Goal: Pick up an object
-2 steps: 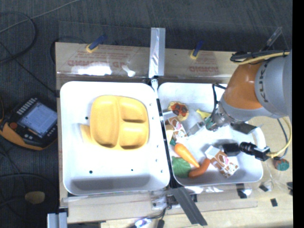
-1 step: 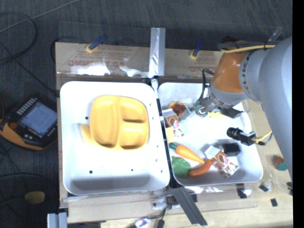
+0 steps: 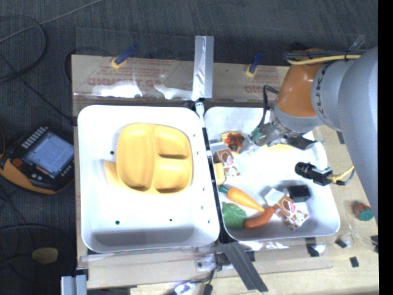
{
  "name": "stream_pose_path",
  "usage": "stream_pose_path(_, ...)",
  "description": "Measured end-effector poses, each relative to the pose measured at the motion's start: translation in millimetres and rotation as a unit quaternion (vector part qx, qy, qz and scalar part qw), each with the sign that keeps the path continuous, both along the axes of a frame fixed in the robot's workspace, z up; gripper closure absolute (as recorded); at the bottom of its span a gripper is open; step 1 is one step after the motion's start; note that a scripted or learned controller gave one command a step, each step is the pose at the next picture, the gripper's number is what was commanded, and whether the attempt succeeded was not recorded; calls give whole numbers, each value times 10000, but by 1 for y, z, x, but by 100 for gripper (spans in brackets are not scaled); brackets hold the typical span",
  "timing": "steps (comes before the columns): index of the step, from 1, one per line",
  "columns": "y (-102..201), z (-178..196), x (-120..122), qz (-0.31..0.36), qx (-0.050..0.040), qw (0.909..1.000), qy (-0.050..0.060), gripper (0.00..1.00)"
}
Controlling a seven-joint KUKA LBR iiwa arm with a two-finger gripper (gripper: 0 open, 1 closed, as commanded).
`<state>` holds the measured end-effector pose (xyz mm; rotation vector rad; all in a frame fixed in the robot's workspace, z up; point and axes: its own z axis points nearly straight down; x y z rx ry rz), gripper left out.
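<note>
Camera view: we look down at a slant on two white bins, the arm's gripper (image 3: 261, 134) low in the upper part of the right bin (image 3: 328, 226).
Lower right of the frame: we see a small printed box (image 3: 292, 211) tilted near the right bin's front wall, touching the tip of an orange chili-shaped toy (image 3: 261, 217). We judge the box light and stiff, best taken across its flat sides.
Lower centre: a green toy vegetable (image 3: 233, 216) lies against the divider, with a carrot (image 3: 242, 197) just above it. We judge both light, smooth and likely slippery; the carrot's thick middle looks the surest hold.
Right of centre: a black block (image 3: 298, 192) beside a pale grey piece (image 3: 272, 196); both look small, rigid and easy to pinch.
Centre: a small printed carton (image 3: 225, 159) stands by the divider, a yellow piece (image 3: 219, 174) below it.
Upper centre: a brown patterned toy (image 3: 234, 141) sits just left of the gripper, the nearest candidate for the pick.
Fingers: we cannot tell how far apart they stand or whether they hold anything.
Left of the frame: a yellow divided tray (image 3: 153, 157) lies in the left bin (image 3: 98, 226); we judge it broad, stiff and awkward to pinch except at the rim.
Writing: print shows on the boxes, too small for us to read; faint red lettering on the board behind the bins is also illegible.
</note>
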<state>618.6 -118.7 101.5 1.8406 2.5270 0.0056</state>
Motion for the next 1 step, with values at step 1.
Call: stream_pose_path(1, 57, 82, 26, -1415, 24, 9899, 74, 100)
